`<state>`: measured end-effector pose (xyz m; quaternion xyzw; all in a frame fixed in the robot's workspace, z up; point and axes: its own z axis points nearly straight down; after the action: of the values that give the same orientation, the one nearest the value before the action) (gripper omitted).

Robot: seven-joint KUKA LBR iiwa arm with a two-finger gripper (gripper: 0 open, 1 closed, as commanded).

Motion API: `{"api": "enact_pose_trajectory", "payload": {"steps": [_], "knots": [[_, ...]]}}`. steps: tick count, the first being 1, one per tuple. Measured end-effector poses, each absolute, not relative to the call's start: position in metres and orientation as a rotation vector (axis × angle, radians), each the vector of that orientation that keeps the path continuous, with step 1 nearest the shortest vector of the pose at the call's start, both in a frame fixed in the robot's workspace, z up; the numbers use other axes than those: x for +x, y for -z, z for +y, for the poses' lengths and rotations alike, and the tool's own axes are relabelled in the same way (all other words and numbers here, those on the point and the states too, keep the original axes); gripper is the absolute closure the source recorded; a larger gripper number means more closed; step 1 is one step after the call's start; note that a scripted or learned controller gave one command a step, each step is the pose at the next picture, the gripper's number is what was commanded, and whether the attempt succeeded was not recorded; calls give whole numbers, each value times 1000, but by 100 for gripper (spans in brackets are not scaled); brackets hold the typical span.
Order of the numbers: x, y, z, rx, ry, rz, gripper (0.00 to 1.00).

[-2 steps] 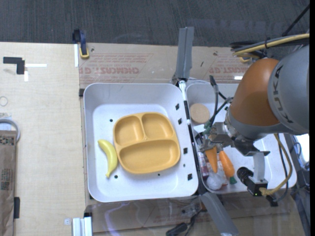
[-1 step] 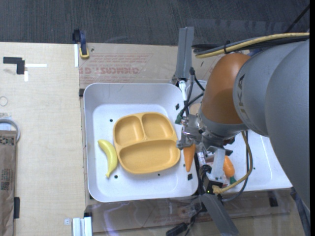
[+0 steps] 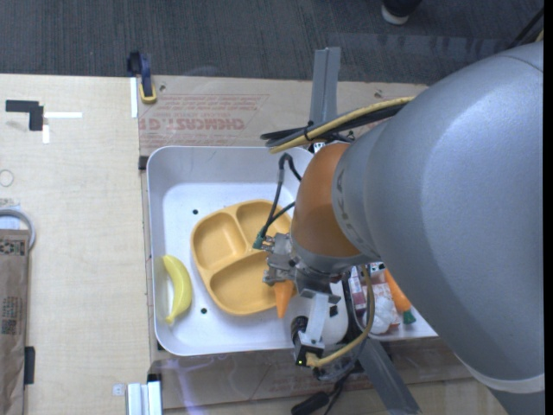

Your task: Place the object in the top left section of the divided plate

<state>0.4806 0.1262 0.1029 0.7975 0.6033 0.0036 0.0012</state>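
From where I stand, the big grey arm with its orange band fills the right side of the bench and leans down over the shallow white bin (image 3: 160, 232) on the left. In that bin sits a yellow plastic divided plate (image 3: 226, 266), its smaller sections toward the far side and its broad one nearest me. A yellow toy banana (image 3: 177, 288) lies on the bin floor just beside the plate's left edge, apart from it.

The two-finger gripper (image 3: 287, 294) hangs at the plate's right rim, wrist pointed down. An orange cone-shaped piece, likely a toy carrot (image 3: 284, 299), shows right under it, at the lower right edge of the plate. The wrist hides the grip, so whether the tool is spread or clamped, and whether it has hold of the carrot at all, I cannot tell.

If the carrot is the object meant, it sits at the wrong side: the top left section (image 3: 214, 236) lies bare across the plate. I judge the arm needs a sure grip first, then a carry over the dividers.

More toy items, one orange (image 3: 396, 294), lie in the neighbouring bin behind the arm.
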Motion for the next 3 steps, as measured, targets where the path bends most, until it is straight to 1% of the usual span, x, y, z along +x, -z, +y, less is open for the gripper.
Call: {"api": "enact_pose_trajectory", "payload": {"steps": [1,2,3], "knots": [[479,-93,195,2541,1,1845,100],[554,-120,203,2648,13,1689,100],[493,-98,227,2668,-23,1643,100]]}}
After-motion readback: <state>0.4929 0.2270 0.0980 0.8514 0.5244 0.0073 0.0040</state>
